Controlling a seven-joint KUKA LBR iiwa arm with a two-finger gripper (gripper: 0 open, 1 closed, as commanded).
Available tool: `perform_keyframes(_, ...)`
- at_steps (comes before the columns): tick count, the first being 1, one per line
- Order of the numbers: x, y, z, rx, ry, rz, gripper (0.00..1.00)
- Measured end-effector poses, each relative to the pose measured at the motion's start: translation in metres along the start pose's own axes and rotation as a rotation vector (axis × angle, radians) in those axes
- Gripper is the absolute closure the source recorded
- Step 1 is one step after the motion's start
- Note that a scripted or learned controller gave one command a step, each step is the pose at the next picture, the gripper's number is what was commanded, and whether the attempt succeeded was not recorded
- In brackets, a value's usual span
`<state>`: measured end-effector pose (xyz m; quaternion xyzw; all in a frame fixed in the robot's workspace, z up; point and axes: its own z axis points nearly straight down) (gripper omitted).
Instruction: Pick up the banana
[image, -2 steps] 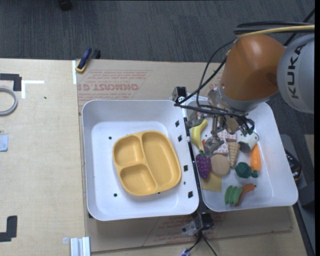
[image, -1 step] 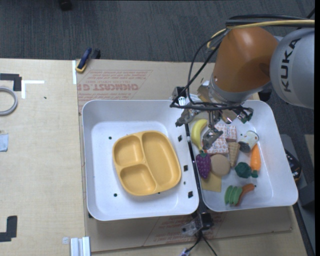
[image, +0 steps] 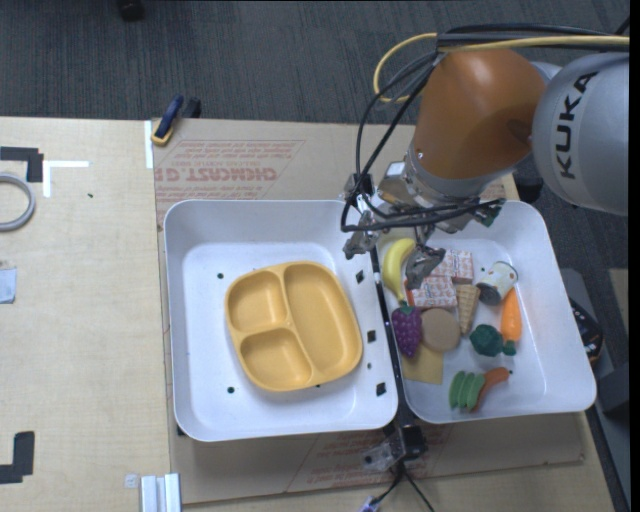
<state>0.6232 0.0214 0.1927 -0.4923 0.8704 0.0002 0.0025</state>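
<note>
Since the banana is lying in the right bin against its left wall beside the grapes, with the gripper right over it, we can't tell if it's gripping, so nothing's lifted yet.
</note>
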Motion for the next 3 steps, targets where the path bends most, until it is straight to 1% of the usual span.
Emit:
perform_keyframes(1, 0.065, 0.040, 0.000, -0.002, 0.002, -0.106, 0.00)
perform_keyframes(2, 0.062, -0.053, -0.022, 0.001, 0.000, -0.052, 0.00)
perform_keyframes(3, 0.032, -0.011, 0.000, -0.002, 0.001, -0.264, 0.00)
